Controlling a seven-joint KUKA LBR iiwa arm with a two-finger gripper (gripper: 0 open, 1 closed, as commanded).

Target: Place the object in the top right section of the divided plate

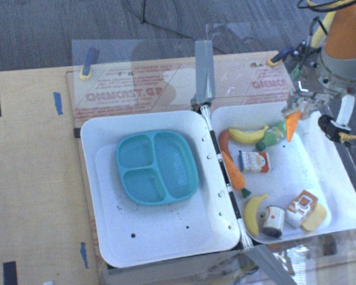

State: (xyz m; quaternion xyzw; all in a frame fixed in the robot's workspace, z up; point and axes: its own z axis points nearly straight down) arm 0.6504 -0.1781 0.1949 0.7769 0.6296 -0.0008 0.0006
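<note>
Yellow bananas (247, 134): two; carrots (233, 168): two.

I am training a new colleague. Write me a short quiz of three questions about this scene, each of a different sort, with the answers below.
1. True or false: the teal divided plate lies in the left bin.
2. How many bananas lie in the right bin?
3. Which thing is nearest the gripper? A: the can; B: the small orange carrot; C: the long carrot.

Key
1. True.
2. Two: one banana near the bin's top, the other banana near the bottom.
3. B.
</note>
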